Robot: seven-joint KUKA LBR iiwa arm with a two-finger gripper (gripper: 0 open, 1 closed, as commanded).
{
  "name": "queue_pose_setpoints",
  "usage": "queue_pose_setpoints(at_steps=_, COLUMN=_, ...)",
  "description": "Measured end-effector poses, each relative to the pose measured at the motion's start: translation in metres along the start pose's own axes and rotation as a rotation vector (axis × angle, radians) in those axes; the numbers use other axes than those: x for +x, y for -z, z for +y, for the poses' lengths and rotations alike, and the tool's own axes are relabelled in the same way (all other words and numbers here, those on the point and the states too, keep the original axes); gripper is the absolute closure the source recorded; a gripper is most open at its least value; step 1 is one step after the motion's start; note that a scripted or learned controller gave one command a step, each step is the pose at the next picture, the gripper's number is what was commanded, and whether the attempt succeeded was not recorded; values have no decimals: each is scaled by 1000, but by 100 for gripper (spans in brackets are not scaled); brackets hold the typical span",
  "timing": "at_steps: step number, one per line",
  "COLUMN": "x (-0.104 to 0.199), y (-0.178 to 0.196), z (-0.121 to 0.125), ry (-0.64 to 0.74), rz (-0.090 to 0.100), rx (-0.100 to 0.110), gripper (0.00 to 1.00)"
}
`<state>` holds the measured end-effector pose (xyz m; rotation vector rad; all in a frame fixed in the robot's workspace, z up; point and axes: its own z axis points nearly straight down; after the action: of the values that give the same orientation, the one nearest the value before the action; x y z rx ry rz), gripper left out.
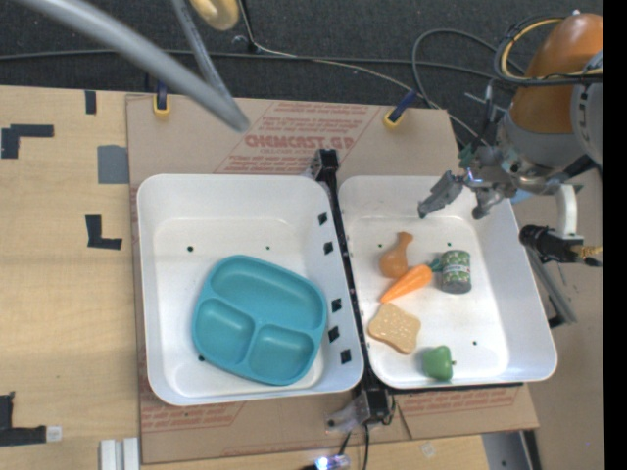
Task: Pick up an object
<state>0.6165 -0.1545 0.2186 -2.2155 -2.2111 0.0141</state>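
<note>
Pepper (438, 362): lying nearest the front rim of right bin (534, 355).
Carrot (408, 282): lying mid-bin.
Gripper (458, 201): hovering above the bin's far edge, fingers spread, grasping nothing.

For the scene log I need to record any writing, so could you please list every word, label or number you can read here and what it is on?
"CHEMCAST GP": red print on the brown cardboard sheet under the bins, seen upside down; I am fairly sure of it, not certain.
Smaller red print along the cardboard's front edge is too small to read.
The label around the small can in the right bin is too blurred to read.
</note>
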Motion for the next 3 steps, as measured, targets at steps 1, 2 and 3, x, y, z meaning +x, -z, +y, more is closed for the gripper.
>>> queue_pose_setpoints(at_steps=1, x=0, y=8, z=3, ry=3, rz=-2, rx=-13, gripper=0)
queue_pose_setpoints(at_steps=2, x=5, y=-55, z=0, ry=3, rz=-2, rx=-8, gripper=0)
queue_pose_setpoints(at_steps=3, x=12, y=-117, z=-5, ry=4, rz=-1, rx=-8, gripper=0)
